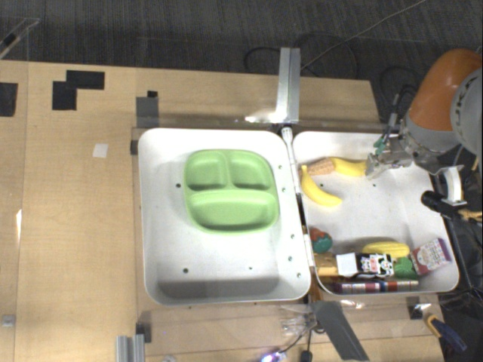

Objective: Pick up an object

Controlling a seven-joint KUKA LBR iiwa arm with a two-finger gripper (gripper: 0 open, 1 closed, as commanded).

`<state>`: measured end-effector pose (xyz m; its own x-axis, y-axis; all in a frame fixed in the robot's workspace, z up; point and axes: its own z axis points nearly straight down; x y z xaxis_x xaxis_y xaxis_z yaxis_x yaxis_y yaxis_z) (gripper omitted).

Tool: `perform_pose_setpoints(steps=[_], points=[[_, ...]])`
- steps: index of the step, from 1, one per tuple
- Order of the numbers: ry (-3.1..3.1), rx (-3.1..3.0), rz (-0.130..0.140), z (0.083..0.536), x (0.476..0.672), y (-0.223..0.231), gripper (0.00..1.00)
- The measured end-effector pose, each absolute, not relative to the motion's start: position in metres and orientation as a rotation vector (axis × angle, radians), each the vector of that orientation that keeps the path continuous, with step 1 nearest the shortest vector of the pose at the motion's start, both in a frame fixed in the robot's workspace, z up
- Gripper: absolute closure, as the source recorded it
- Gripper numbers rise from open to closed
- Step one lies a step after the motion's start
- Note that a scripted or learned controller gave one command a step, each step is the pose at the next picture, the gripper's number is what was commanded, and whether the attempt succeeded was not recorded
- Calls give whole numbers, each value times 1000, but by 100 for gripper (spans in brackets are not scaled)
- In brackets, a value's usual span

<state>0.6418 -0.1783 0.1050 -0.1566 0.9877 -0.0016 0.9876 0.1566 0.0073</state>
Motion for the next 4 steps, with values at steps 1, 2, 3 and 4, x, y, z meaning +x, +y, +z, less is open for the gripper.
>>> perform_pose_setpoints(steps=[1,2,3,4], points=[[2384,2030,12,116,644,-177,100],[2384,2030,12,116,644,-177,0],[2422,2003,-4,87,670,-131,0],[2435,2007,-18,93,667,-131,100]])
